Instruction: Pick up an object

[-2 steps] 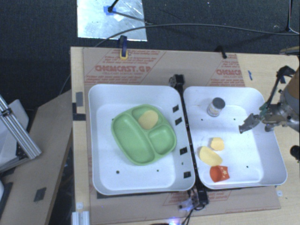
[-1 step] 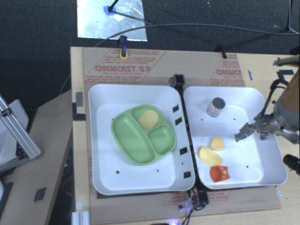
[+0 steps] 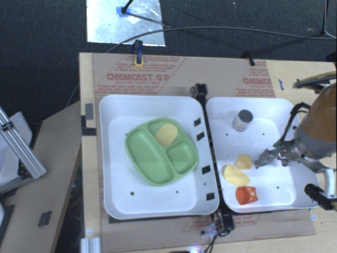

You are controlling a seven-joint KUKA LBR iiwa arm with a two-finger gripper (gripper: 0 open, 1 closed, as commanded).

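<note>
Nearest, in the right bin (image 3: 276, 186), a red piece (image 3: 246, 194) lies close to the bin's front edge, toward its front-left corner. Just behind it, and touching or almost touching it, is a yellow lump (image 3: 235, 175). A smaller yellow lump (image 3: 244, 162) sits just beyond that one, a little to its right.

The gripper (image 3: 261, 161) comes in from the bin's right side and points left, low over the floor. Its tip is just beside the smaller yellow lump, on that lump's right. Whether it touches the lump cannot be told, nor whether the gripper is spread or closed. Nothing shows gripped in it. The arm (image 3: 318, 125) rises behind it over the bin's right edge.

Farther back, a can (image 3: 242, 119) stands upright near the bin's rear edge, left of middle and well apart from the other objects.

In the left bin (image 3: 118, 188), a green plate (image 3: 152, 159) with three compartments lies about in the middle, turned at an angle. A yellow item (image 3: 167, 135) rests in its rear compartment.

Both bins sit on a brown board (image 3: 137, 78) printed in red. A blue and yellow clamp (image 3: 138, 54) grips the board's far edge. Beyond that edge, a shiny sheet (image 3: 124, 15) lies on the dark floor.
</note>
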